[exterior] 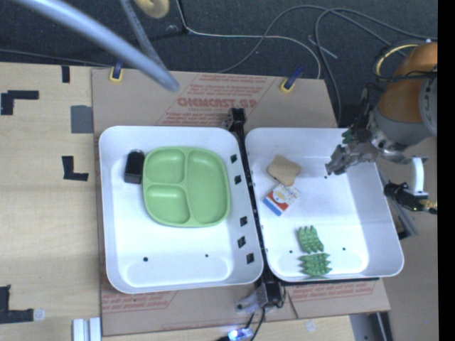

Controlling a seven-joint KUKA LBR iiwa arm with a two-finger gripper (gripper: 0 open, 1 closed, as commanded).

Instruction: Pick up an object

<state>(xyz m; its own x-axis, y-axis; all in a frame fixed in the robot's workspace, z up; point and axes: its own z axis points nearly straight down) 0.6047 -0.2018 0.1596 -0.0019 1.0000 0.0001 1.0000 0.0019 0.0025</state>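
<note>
Green pea pods (312,251) in right bin (377,212).

A robotics lab or test bench is showing here, not a home. Two shallow white bins (114,190) are sitting side by side on a cardboard sheet (213,98) laid over a pale wooden bench (43,212). Loose cables (298,20) are trailing across dark flooring at twelve o'clock. A grey and orange robot arm (405,112) is reaching in at three o'clock.
</note>
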